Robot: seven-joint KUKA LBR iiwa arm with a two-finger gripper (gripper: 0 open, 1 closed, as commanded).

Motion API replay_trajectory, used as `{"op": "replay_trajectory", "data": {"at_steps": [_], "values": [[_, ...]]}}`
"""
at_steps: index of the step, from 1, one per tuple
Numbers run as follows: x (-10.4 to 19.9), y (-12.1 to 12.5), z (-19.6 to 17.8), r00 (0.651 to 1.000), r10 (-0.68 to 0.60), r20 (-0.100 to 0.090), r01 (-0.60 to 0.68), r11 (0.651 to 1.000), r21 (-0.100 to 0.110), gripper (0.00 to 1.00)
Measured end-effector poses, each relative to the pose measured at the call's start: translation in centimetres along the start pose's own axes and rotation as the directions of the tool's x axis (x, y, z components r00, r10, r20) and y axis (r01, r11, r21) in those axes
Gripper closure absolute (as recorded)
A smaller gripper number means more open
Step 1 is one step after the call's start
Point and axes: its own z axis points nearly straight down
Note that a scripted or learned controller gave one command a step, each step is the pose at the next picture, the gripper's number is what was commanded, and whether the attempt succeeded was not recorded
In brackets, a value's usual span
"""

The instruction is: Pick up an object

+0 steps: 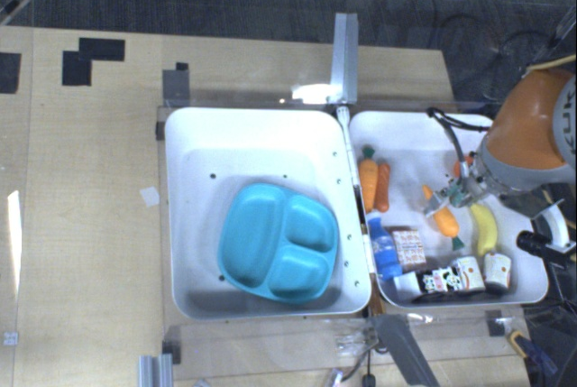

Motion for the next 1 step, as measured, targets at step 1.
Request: {"op": "replay_trajectory", "data": {"at_steps": [1], "values": [[3.93,3.84,-11.31,0.999,0.037,-0.004,-0.037,0.999,0.011,1.00]]}}
